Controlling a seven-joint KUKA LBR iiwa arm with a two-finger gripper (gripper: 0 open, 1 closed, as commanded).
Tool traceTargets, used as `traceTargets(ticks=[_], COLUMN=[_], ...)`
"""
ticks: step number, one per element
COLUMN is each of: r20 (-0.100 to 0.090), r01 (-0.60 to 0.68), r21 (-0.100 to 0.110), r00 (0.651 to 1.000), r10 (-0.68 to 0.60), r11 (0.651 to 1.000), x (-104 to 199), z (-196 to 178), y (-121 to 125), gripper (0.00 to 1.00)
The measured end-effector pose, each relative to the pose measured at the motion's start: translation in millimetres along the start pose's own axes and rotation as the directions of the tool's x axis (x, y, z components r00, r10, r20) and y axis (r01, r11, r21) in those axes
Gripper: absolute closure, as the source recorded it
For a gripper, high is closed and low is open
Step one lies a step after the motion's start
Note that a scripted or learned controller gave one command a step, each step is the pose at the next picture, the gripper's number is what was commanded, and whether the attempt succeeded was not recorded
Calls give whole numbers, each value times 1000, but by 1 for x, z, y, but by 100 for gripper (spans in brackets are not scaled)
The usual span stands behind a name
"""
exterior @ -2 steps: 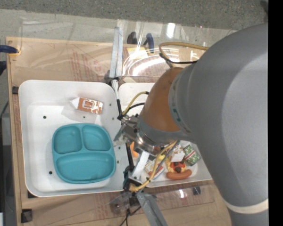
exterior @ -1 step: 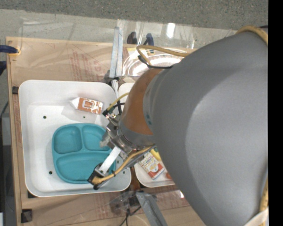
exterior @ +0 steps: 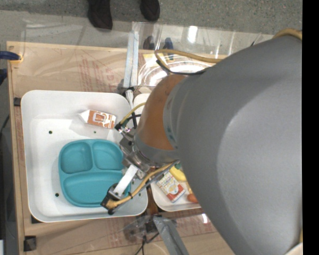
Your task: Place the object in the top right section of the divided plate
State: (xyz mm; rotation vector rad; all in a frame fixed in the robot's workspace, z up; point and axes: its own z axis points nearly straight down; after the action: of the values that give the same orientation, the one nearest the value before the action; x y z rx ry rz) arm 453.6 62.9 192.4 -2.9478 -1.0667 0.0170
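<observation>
A teal divided plate (exterior: 87,187) lies in the left white bin (exterior: 29,142), with two small sections on its far side and one large section on its near side. All three sections are bare. A small white and orange-brown carton (exterior: 99,118) lies on the bin floor just beyond the plate. My gripper (exterior: 126,142) hangs low at the plate's right edge, beside its far right section, under the orange wrist band. The wrist hides its tips, and I see nothing held in it.
The grey arm covers most of the right bin (exterior: 165,205). A red and white packet (exterior: 171,186), a yellow item (exterior: 178,172) and a small orange piece (exterior: 192,198) show at that bin's near left corner. A metal divider (exterior: 131,62) stands between the bins.
</observation>
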Motion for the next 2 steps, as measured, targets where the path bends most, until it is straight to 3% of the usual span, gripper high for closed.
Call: traceTargets(ticks=[1, 2], r20=[-3, 2], r01=[121, 349], r21=[-6, -4], r00=[993, 937], r10=[-121, -349], r11=[993, 937], x=[72, 28], z=[-65, 25], y=[22, -9], gripper=[100, 100])
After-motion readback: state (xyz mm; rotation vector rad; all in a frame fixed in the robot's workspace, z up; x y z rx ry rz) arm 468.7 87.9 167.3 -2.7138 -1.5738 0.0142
